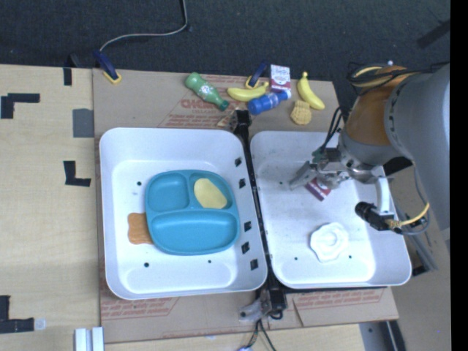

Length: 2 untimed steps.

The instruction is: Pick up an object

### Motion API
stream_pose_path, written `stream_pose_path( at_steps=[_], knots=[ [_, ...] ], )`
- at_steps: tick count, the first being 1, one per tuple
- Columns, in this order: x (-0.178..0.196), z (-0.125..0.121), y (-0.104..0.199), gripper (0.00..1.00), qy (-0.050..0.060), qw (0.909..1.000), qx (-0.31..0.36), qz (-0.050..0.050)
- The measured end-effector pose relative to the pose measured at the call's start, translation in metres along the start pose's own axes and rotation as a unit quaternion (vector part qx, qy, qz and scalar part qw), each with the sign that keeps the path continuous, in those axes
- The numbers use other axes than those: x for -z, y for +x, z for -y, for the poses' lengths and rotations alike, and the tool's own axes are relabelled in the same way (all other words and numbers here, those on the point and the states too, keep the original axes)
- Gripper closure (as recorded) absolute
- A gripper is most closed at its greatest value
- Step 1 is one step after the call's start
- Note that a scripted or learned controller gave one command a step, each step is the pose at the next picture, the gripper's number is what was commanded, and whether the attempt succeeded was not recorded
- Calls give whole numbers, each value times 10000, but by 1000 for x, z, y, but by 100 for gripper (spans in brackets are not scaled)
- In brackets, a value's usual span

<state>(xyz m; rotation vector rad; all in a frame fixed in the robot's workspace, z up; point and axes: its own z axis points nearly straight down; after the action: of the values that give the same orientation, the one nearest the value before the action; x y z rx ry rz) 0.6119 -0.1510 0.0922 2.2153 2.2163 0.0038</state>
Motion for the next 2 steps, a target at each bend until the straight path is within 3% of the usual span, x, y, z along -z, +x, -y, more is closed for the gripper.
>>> stream_pose_path(
  at_steps=[1, 2],
  knots=[
    [12, -2, -1, 100, -42, 10000, 1, 20],
    [-4, 57, -54, 100, 6, 10000, -6, 2]
  ],
)
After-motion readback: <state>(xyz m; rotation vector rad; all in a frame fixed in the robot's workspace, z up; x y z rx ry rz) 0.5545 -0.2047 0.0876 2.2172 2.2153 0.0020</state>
